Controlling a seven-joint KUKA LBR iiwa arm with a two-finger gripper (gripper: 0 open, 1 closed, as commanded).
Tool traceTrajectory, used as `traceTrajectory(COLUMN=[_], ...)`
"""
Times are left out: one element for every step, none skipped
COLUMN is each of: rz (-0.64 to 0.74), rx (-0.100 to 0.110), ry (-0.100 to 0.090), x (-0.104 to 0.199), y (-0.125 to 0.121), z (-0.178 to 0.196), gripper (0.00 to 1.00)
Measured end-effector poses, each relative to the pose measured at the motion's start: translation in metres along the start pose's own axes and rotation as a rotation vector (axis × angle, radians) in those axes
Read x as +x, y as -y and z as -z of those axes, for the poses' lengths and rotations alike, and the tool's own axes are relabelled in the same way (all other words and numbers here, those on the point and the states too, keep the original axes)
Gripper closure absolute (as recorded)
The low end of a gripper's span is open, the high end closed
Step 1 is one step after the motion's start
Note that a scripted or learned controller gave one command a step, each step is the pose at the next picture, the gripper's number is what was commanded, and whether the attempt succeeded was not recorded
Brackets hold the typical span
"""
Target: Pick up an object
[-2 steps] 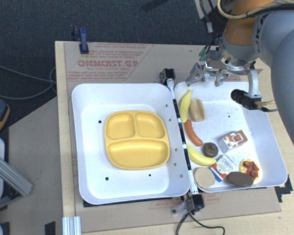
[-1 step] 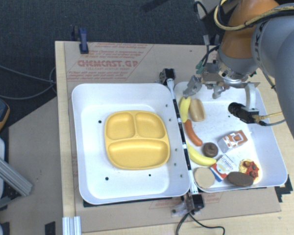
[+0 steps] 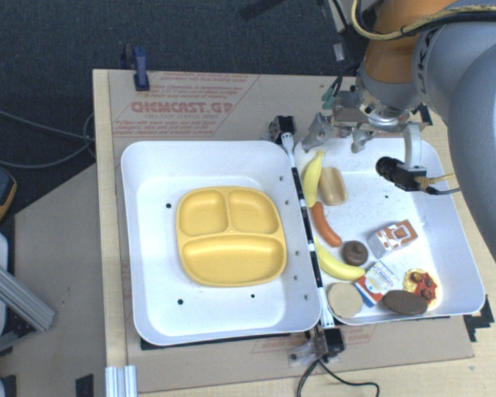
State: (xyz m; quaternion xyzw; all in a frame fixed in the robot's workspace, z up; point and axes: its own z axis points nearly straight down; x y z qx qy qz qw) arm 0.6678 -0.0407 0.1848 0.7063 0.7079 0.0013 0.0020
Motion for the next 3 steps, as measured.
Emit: traceTrajectory(rz=[-0.008, -0.002, -0.001], rx=[0.01, 0.008, 0.004], ry=[-0.001, 0.007, 0.0], x=[-0.039, -0.058, -0.053], y=[0.062, 0.021, 0.021], z=[0.0, -0.101, -0.089], gripper=[0.0, 0.0, 1.0])
